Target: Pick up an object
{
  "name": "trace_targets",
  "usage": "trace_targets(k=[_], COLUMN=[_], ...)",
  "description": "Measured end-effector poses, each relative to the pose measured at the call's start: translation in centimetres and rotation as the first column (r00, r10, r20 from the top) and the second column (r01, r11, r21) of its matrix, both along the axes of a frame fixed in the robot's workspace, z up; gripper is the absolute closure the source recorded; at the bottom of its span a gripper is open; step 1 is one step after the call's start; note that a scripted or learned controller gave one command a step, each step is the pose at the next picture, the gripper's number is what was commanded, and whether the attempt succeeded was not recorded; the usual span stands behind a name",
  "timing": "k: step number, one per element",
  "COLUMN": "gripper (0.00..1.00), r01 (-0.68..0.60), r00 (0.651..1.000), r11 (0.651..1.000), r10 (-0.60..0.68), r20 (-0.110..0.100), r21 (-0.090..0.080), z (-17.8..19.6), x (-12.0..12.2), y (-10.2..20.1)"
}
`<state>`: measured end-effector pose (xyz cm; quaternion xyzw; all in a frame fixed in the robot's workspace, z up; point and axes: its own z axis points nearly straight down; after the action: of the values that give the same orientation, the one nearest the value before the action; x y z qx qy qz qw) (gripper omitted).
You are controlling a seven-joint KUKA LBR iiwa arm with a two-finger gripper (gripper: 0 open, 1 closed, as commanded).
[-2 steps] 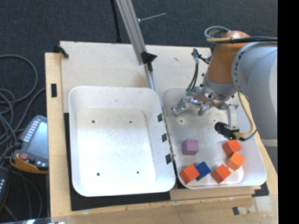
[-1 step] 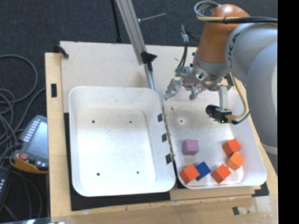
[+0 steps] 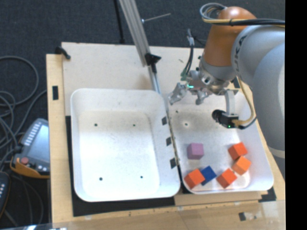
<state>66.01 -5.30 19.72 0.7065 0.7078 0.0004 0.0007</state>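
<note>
My gripper (image 3: 188, 95) hangs over the far left corner of the right bin (image 3: 261, 152), fingers spread open and nothing between them. Well below it in that bin lies a pale purple cube (image 3: 195, 151). Along the bin's near edge sit an orange block (image 3: 194, 177), a blue cube (image 3: 208, 174) touching it, and another orange block (image 3: 226, 178). Two more orange blocks (image 3: 238, 151) (image 3: 242, 165) lie toward the right side. All of these rest on the bin floor, apart from the gripper.
The left bin (image 3: 81, 104) stands beside the right one, sharing a divider with black clips (image 3: 169, 140). A slanted aluminium post (image 3: 136, 30) rises behind the bins near the gripper. A pendant (image 3: 33, 147) and cables lie off the bench at left.
</note>
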Motion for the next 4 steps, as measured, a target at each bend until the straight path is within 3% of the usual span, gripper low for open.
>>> trace_targets(k=[1,2,4], gripper=[0.0,0.0,0.0], r01=[0.0,0.006,0.003], r00=[1.0,1.0,1.0], r11=[1.0,1.0,1.0], r10=[0.0,-0.006,-0.003], r20=[0.0,-0.006,0.0], r21=[0.0,-0.001,-0.001], z=[0.0,-10.4,-10.0], x=[0.0,-4.3,-13.4], y=[0.0,-4.3,-3.7])
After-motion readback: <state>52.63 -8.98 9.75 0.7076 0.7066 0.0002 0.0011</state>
